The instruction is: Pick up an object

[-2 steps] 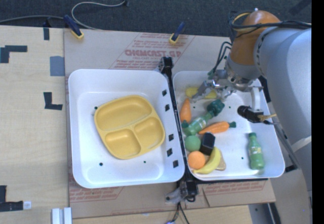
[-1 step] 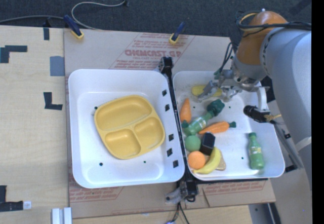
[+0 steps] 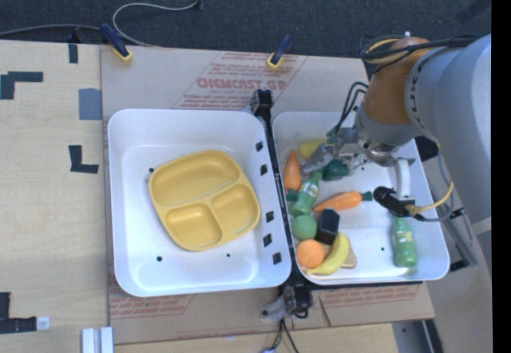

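Toy food fills the right bin [image 3: 435, 259], where the gripper [image 3: 334, 153] hangs low over the top end of the pile; whether its jaws are open or closed cannot be told from this angle, and nothing is seen between them.

Nearest the gripper lie an upright carrot [image 3: 292, 171] against the bin's left wall and a pale yellow piece [image 3: 309, 148] partly hidden by the wrist. Below them sit a small green bottle [image 3: 307, 191], a second carrot [image 3: 340, 201] lying crosswise, a green ball [image 3: 303, 227], a black block [image 3: 327, 224], an orange [image 3: 310, 254] and a banana [image 3: 335, 256]. A larger green bottle [image 3: 404, 243] lies apart toward the right wall.

All look like hollow plastic play food: light, stiff and likely slick, with rounded sides that could squirt out of a two-finger pinch. The crosswise carrot seems the best candidate, taken across its thick middle, since its sides are fairly free. The banana and orange touch each other, which would crowd the fingers. The larger bottle, lying alone, offers clear room across its body.

The left bin [image 3: 132, 200] holds a yellow divided tray [image 3: 204, 199].
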### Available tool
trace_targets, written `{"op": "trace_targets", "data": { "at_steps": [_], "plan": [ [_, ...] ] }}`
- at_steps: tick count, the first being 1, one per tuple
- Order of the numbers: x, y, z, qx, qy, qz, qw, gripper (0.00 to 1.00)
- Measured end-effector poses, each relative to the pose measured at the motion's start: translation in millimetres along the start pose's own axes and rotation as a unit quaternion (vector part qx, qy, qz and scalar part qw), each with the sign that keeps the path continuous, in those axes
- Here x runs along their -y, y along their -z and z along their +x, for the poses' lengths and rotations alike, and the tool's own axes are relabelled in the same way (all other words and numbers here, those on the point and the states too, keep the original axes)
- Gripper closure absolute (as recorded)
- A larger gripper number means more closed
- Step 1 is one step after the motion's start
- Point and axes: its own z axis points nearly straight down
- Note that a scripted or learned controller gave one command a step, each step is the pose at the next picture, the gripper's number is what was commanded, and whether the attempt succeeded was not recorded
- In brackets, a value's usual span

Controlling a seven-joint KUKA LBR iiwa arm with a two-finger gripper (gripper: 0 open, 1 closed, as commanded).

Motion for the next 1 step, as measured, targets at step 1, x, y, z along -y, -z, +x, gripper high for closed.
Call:
{"op": "trace_targets", "data": {
  "at_steps": [1],
  "plan": [
    [-0.9,10.9,-0.2,0.000,0.000,-0.001,1.0000,1.00]
  ]
}}
